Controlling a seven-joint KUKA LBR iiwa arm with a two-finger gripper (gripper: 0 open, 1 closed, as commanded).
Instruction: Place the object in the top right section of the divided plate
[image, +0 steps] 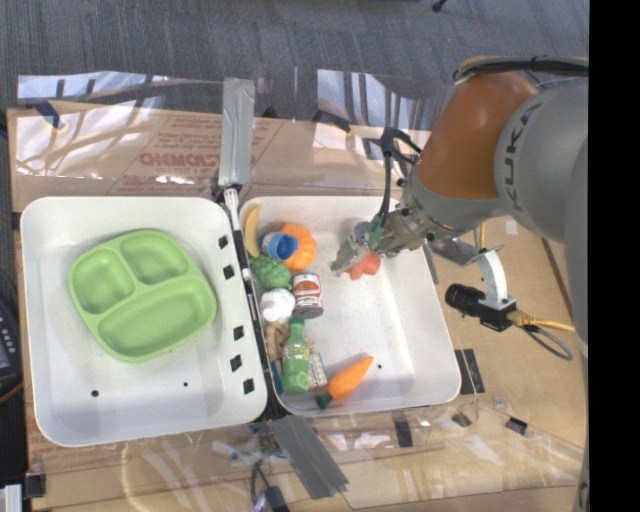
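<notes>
Orange-red small toy piece (366, 265), judged light, rigid, slick plastic, sits at my pincer (357, 256), whose grip I cannot tell; I'd pinch its midsection for the green divided plate (142, 292).

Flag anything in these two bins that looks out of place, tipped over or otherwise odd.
Nothing looks spilled or broken. The green bottle lies on its side beside the carrot, and the toy food huddles against the right bin's left wall. The divided plate sits flat in the left bin.
</notes>
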